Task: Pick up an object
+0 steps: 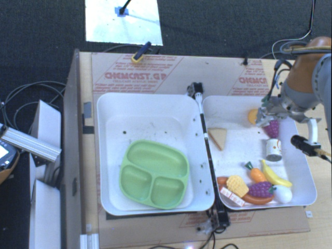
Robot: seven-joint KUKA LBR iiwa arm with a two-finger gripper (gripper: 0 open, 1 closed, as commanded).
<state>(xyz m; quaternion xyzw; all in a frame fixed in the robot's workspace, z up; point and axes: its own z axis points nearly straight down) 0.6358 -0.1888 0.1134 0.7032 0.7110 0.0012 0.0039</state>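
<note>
Leftmost, a glossy green three-compartment plate (pixel 154 174) lies in the left bin (pixel 111 118), beyond which the board reads "CHEMCAST GP" in red. Right of the plate, across the bins' divider, sits a tan wedge (pixel 218 137). Furthest right of the plate, the gripper (pixel 270 119) hangs over knobbly purple grapes (pixel 272 128), long axis upright; its grip cannot be told

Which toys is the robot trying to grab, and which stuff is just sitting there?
For the job, in the right bin:
gripper, purple toy below it, orange ball, bread slice, mug, carrot, banana, grapes, egg

Just sitting there:
green tray, left bin
</note>
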